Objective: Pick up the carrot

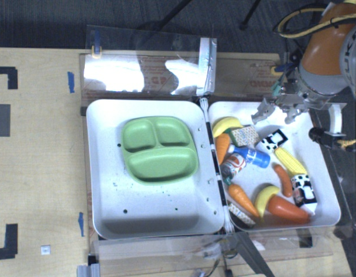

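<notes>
- Light wooden bench point(39, 172) across the left side, toward nine o'clock.
- Black square marks point(6, 78) painted on it near the left edge.
- Small bits of blue tape point(70, 81) stuck on the wood, one at ten o'clock and one at seven o'clock.
- Dark grey floor point(108, 4) along the top, at twelve o'clock.
- Thin black stand legs point(183, 7) crossing that floor.
- Clear plastic sheet point(143, 68) behind the bins, shining white with bright light.
- Brown cardboard point(247, 74) beside it, toward one o'clock.
</notes>
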`<action>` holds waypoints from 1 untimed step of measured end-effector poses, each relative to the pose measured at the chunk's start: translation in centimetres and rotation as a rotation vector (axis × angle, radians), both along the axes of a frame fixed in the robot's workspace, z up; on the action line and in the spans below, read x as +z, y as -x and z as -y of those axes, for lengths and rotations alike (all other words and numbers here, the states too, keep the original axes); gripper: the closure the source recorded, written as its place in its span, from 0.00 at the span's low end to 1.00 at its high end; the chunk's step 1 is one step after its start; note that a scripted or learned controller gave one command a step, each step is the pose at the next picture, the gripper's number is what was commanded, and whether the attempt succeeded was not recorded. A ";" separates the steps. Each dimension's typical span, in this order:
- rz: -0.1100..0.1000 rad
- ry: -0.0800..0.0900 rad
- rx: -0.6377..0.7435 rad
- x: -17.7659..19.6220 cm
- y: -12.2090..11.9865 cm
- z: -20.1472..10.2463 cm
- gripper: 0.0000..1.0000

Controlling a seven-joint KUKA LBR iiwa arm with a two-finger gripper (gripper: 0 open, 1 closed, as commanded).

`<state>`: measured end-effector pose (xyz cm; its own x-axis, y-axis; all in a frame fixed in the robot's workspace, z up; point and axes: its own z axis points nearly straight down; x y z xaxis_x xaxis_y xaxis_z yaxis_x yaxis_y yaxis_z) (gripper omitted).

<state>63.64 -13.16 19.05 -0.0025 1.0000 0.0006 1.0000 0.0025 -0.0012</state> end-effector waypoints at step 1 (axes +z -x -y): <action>-0.001 0.000 -0.144 -6.4 7.9 -1.6 0.00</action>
